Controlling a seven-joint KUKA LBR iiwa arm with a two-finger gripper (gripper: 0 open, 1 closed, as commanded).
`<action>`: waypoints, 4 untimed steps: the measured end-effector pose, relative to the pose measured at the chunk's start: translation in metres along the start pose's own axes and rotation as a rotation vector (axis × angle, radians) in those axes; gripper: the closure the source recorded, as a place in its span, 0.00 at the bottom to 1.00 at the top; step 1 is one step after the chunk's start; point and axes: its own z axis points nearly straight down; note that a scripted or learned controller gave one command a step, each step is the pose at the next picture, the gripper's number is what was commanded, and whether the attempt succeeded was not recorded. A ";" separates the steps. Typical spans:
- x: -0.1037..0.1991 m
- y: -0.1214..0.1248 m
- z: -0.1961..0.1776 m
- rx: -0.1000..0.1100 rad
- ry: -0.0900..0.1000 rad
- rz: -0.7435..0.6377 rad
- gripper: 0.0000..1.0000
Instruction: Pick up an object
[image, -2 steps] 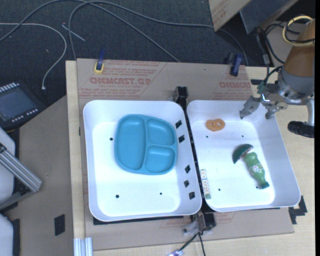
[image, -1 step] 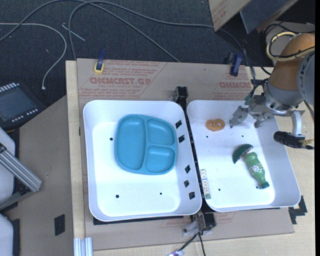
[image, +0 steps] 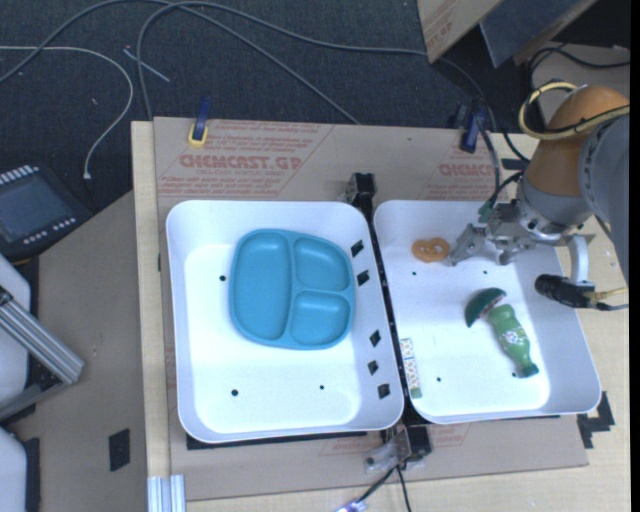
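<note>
Nearest the lens, my grey arm with its orange band comes in from the right, and my two-finger gripper (image: 484, 250) hangs over the upper part of the right white bin (image: 560, 390). Fingers spread apart, nothing between them.

Just beside the left fingertip: small tan ring-shaped object (image: 432, 250), flat on the bin floor, apart from the finger. Further down the bin: green bottle-shaped plastic toy with a dark green cap (image: 505, 332), lying tilted, well apart from the ring.

Left white bin (image: 190, 300) holds a blue divided plastic plate (image: 292, 288).

Judgement: ring is my closest target. I should centre over it, drop straight, straddle the rim, close only once low. Flat, thin piece; may slip out.
</note>
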 end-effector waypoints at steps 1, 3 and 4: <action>0.000 0.002 -0.014 -0.005 -0.001 -0.001 1.00; -0.005 0.011 -0.143 -0.015 -0.004 0.001 1.00; -0.005 0.013 -0.198 -0.013 -0.004 0.000 1.00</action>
